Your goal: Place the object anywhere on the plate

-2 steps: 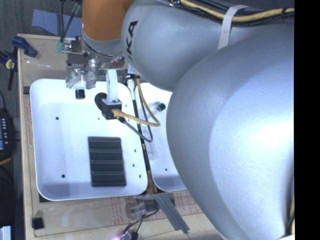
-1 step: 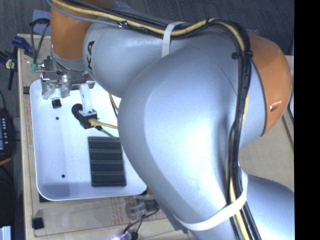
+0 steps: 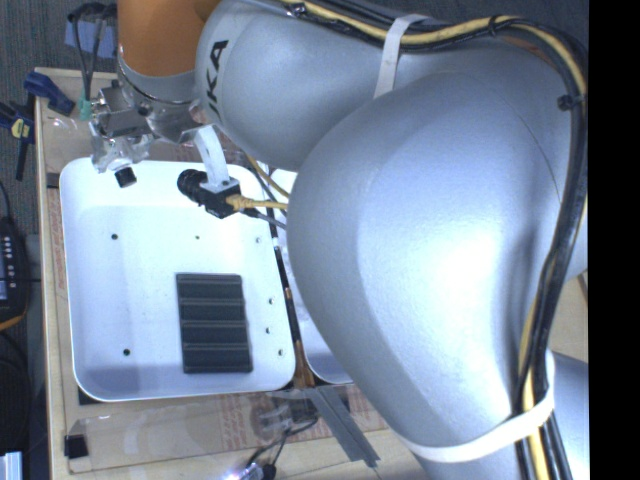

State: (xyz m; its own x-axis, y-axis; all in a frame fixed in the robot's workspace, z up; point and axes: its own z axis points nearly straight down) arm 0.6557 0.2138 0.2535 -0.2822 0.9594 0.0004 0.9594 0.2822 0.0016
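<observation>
My claw [image 3: 114,161] hangs over the far-left corner of the left bin [image 3: 120,268], right by the rim. Can't tell from this angle whether it's open or closed. It's well apart from the only loose thing I can make out: a dark ribbed slab [image 3: 213,323], lying flat on the bin floor toward the near wall, approx. mid-width. I take that as the obj. to move, though that's a guess.

Handling, as I judge it: looks stiff, prob. plastic or rubber, light, not fragile. It's flat and low, so there's not much height to bite on. The ribs run across its width; the grooves should give some grip and the dark finish doesn't look slick. Best hold is prob. across the narrow width, on the two long edges near the middle, so it doesn't tip when lifted. The long axis looks too wide for me.

Room: the slab has bare floor on its left, right and far sides. Its near end sits close to the bin's near wall, so I'd come straight down, not from that side. The right wall is near too. A black cable fitting [image 3: 205,193] hangs off my wrist and needs clearance. My own arm covers most of the right bin [image 3: 325,363], so what lies there is hidden.
</observation>
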